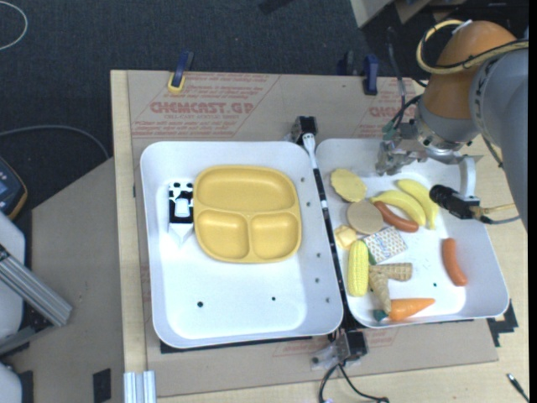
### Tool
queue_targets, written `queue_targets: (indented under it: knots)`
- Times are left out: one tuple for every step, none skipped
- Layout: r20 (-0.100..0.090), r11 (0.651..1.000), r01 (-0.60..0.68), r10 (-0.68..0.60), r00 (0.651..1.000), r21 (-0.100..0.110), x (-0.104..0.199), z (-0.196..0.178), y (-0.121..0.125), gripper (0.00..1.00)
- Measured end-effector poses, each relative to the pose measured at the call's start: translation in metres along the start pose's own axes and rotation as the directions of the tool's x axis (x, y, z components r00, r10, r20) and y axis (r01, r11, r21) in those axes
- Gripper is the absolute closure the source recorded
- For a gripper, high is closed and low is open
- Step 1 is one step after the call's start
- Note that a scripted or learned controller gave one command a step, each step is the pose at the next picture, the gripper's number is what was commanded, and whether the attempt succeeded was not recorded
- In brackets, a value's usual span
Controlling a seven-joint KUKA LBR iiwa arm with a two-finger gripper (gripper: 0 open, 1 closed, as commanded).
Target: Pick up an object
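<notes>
**Hovering at the back of the right bin, food toys spread out below**

Here I am, reaching in from three o'clock, my orange-banded wrist up at the top right and my jaws (pixel 393 159) poised over the far rim of the right bin (pixel 491 282). From this slanted look down I cannot tell how far they are parted, and nothing shows between them.

Now to the pickings. The whole heap lies toward six o'clock of my jaws. Nearest is the yellow banana (pixel 417 196), just at five o'clock, with a red sausage (pixel 398 216) lying against its near side. At seven o'clock sits a pale potato-like piece (pixel 347 184), and below it a round tan cookie (pixel 365 217). Further down comes a patterned packet (pixel 385 243), then the corn cob (pixel 357 268) standing lengthwise near the bin's left wall. A beige waffle-cone piece (pixel 390 273) lies beside the corn, and the orange carrot (pixel 409 308) rests at the bin's near edge. Off on its own at four o'clock, well apart from me, is a second small orange sausage (pixel 453 261).

Over at nine o'clock, the left bin (pixel 159 250) carries a yellow divided plate (pixel 247 211), with a small black-and-white object (pixel 180 204) just beside its left edge.
</notes>
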State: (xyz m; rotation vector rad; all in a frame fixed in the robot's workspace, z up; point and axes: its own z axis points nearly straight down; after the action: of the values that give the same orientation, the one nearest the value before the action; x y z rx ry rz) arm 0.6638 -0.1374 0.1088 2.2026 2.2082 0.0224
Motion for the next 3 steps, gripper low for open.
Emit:
queue_targets:
  knots:
    - [-0.004, 1.000, -0.002, 0.002, 1.000, 0.020, 0.006, -0.051, -0.004, 1.00]
    - [-0.004, 1.000, -0.002, 0.002, 1.000, 0.019, 0.000, -0.097, 0.000, 1.00]
    - [-0.004, 1.000, -0.002, 0.002, 1.000, 0.020, 0.000, -0.118, 0.001, 1.00]
